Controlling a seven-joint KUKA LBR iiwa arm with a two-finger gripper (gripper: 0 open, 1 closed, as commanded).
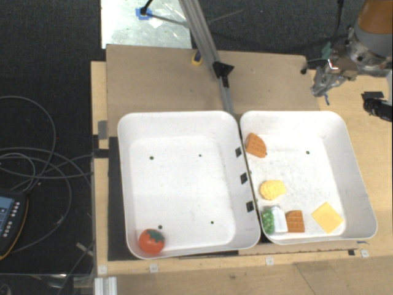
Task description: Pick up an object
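Note:
The right bin [344, 140] holds an orange croissant-like piece [255, 145] near its left wall, a yellow corn piece [272, 190], a green and white item [272, 220], a brown waffle-like block [295, 221] and a yellow cheese wedge [326, 217]. A red tomato [151, 241] lies in the near left corner of the left bin [178, 125]. My gripper [323, 85] hangs above the bench beyond the right bin's far edge, apart from every object, with nothing seen between its fingers.
A slanted metal pole [206, 39] runs from the top toward the seam between the bins. Black clips [243, 178] sit along that seam. Cables and a pendant [11, 217] lie on the floor at the left.

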